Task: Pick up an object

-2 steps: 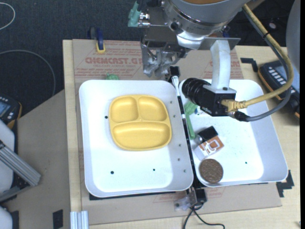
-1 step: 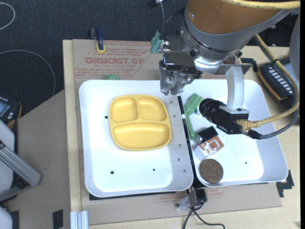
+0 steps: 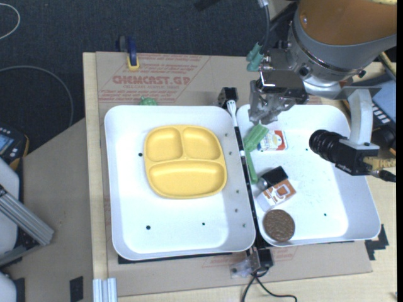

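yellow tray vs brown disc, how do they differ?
The yellow tray lies in the left bin; the brown disc lies in the right bin. The yellow tray is far larger. It is a rounded rectangle with three compartments; the brown disc is round and plain. Both lie flat.

Bright even overhead light, soft shadows, white bins [image 3: 126, 187] slightly glaring
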Action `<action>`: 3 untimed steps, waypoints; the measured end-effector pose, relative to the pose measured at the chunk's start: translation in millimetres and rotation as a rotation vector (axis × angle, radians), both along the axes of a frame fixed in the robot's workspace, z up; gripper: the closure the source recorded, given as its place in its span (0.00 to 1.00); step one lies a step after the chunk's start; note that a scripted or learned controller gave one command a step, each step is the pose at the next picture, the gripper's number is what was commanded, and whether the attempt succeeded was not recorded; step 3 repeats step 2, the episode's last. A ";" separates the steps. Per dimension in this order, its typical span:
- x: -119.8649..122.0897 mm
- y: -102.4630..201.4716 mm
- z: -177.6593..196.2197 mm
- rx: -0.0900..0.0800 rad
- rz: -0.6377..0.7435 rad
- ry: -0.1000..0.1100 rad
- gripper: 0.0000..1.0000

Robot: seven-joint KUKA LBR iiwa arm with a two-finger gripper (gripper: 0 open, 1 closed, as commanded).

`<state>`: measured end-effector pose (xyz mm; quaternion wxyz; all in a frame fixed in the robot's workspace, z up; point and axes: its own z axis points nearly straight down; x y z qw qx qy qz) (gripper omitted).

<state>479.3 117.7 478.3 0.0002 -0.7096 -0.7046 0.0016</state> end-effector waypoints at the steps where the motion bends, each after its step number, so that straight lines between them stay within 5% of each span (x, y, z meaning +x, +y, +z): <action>1: -0.1 -49.1 -16.5 0.001 0.001 0.001 1.00; 3: -0.3 -34.9 -50.5 0.001 0.008 0.003 1.00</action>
